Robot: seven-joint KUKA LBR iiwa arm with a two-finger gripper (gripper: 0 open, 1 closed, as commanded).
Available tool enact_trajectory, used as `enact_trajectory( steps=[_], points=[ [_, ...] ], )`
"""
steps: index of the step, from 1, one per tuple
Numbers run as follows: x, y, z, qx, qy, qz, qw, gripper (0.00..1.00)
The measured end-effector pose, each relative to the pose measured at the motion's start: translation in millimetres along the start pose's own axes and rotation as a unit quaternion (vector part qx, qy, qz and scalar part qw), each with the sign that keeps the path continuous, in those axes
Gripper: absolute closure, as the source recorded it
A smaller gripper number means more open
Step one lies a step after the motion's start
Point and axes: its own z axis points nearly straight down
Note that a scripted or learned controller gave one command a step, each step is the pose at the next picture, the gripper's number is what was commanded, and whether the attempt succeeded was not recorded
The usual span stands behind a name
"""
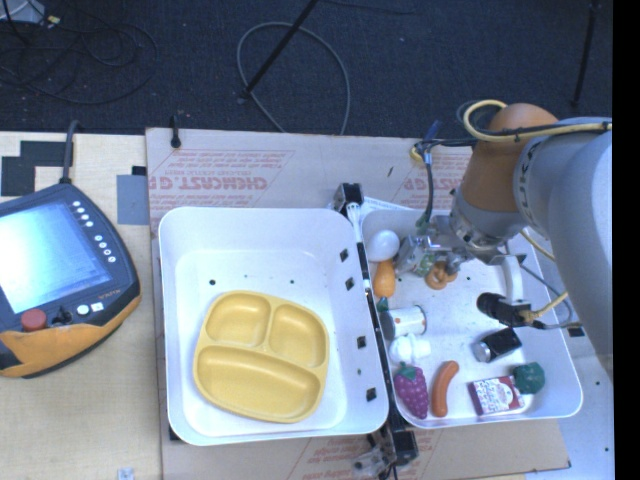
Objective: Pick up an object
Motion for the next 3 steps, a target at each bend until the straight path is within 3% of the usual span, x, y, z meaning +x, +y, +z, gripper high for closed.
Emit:
enact_trajectory(
  steps=[2,3],
  points=[
    [-14.4,-0.1,-0.1,0.000,0.000,0.000,1.0000,0.00],
    [-16.5,-2.8,-9.6,0.008,0.000,0.000,1.0000,1.00]
  ],
)
